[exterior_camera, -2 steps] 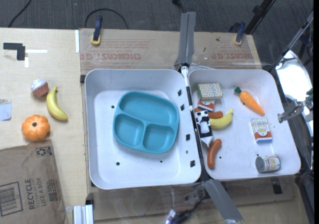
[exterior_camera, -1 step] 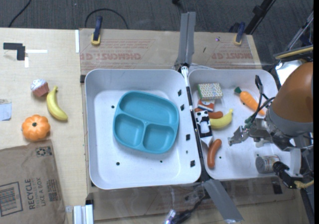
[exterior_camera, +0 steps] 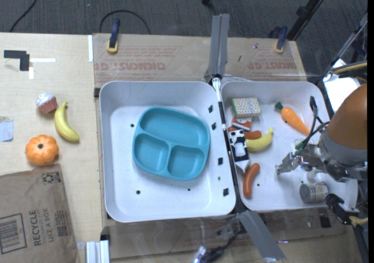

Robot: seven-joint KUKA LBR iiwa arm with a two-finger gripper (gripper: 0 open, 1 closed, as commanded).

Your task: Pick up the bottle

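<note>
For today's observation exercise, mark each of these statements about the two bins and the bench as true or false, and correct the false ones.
1. The blue divided plate lies in the left bin. True.
2. The carrot lies in the left bin. False: it lies in the right bin.
3. A small pumpkin sits on the bench outside the bins. True.
4. The gripper hovers above the blue plate. False: it is over the right bin.

Bright, even light falls from above. The two shallow white plastic bins [exterior_camera: 117, 139] look washed out, shadows are faint, and everything looks slightly soft.
</note>
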